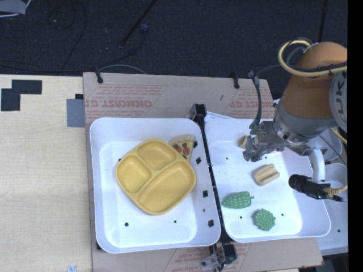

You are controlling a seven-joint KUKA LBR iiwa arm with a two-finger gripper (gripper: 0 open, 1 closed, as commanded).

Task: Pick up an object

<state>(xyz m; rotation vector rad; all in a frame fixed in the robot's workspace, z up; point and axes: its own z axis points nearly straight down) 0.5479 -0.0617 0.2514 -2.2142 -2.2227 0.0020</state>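
The tan bread-roll toy (pixel 266 174) lies in the right bin (pixel 317 228), long axis slanting up toward the right; the gripper (pixel 253 150) hangs just above-left of it; green bumpy toys (pixel 237 200) sit below.

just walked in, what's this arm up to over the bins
The grey and orange arm reaches in from the right, its hand low over the right bin, near the tan bread-like piece. Two green toy foods lie closer to the front. The left bin holds a yellow divided plate and a pizza slice.
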